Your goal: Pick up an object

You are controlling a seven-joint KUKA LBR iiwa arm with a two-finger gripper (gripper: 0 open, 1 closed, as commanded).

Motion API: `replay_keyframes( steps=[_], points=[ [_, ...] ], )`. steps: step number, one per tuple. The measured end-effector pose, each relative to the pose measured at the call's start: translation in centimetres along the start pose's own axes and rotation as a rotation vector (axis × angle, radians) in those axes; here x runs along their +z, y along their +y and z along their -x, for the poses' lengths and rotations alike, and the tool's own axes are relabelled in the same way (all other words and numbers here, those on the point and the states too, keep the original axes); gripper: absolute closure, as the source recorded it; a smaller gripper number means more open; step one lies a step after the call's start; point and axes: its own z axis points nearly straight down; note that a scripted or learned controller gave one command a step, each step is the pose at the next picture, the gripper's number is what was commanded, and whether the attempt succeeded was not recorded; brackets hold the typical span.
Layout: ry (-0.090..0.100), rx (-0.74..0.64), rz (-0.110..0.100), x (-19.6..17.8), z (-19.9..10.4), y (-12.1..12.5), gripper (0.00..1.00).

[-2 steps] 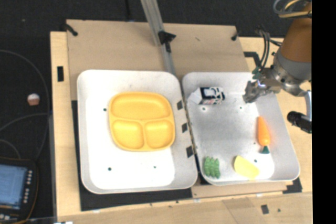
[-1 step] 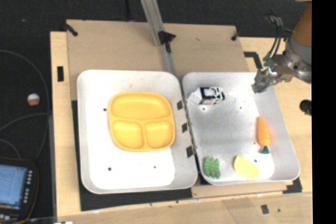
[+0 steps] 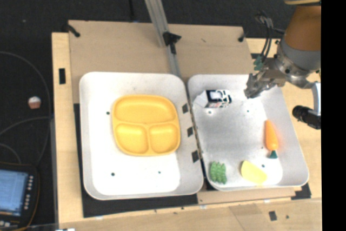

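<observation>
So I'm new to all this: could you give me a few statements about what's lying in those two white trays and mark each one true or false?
1. The yellow divided plate sits in the left bin. True.
2. The toy carrot lies on the yellow plate. False: it lies in the right bin, near its right side.
3. The gripper hangs over the right bin's upper right part. True.
4. The green object and the yellow object lie near the right bin's front edge. True.
5. The small black and white object is between the gripper's fingers. False: it lies in the bin, left of the gripper.
</observation>
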Motion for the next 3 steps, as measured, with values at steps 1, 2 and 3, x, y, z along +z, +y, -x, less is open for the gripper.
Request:
replay_keyframes(
  steps=[1,2,3],
  points=[
    [0.0,0.001,-0.002,1.6,-5.3,-0.9,1.0],
    [0.0,-0.001,-0.002,2.1,-11.3,-1.3,1.0],
    [0.001,-0.001,-0.002,2.5,-17.4,-2.7,1.0]
  ],
)
